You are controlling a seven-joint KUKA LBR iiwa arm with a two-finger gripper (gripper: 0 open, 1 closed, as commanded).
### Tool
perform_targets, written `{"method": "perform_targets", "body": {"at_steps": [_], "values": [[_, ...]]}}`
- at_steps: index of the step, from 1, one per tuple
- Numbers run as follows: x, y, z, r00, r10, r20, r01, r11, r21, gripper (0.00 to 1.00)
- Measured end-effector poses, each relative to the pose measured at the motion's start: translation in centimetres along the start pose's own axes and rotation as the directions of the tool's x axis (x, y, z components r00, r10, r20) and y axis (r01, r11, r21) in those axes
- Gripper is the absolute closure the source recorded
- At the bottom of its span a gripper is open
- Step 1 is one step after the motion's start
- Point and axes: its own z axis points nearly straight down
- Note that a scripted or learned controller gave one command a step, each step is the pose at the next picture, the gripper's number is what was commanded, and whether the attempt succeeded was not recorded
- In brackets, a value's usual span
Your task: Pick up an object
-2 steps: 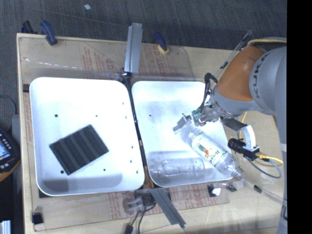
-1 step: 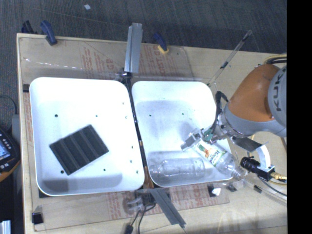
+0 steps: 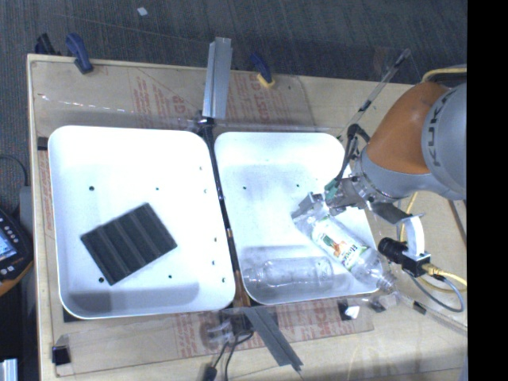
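Your pincer [image 3: 327, 202] sits low in the right bin [image 3: 262, 153]; you cannot tell how it stands. Touching it, a labelled clear bottle [image 3: 341, 248] slants away toward the bin's near right corner. Another clear bottle [image 3: 290, 274] lies near, along the front wall. Far left, a dark ridged pad [image 3: 128, 242] rests in the left bin [image 3: 119, 145].

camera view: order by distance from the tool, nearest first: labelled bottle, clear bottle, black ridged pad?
1. Labelled bottle, right bin, right at the tool.
2. Clear bottle, lying along the right bin's front edge.
3. Black ridged pad, left bin, farthest.
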Motion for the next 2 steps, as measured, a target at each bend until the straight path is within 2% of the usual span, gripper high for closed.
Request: {"method": "perform_targets", "body": {"at_steps": [1, 2], "values": [[-0.3, 3.2, 7.8, 1.0, 0.013, -0.002, -0.013, 1.0, 0.002, 0.0], [2.8, 4.8, 8.6, 0.999, -0.034, -0.004, 0.034, 0.999, 0.002, 0.0]]}}
